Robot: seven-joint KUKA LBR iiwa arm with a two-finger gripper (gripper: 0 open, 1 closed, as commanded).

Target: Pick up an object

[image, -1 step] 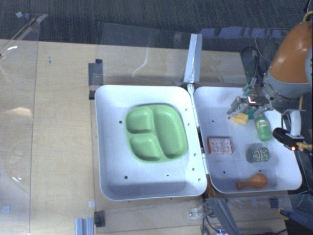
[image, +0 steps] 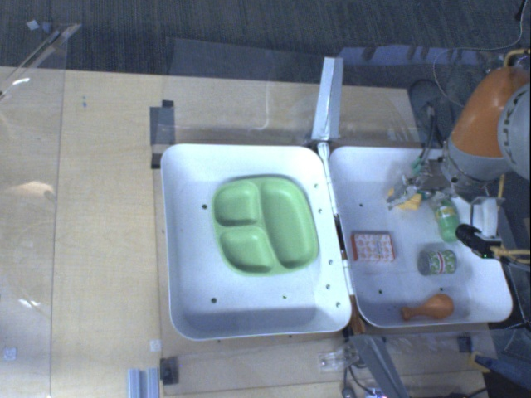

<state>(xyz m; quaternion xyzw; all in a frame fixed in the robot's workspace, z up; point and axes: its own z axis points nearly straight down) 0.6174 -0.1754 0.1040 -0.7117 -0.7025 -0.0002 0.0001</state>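
Claw sits low over a yellow bit; can't tell its grip state. The can looks stiff, light, slippery: pinch its sides.

We see both white bins as smooth plastic with soft sheen. Left bin holds a glossy green plastic divided tray. The bench looks pale matt wood. Right bin: shiny green can, glossy orange gourd, printed packet.
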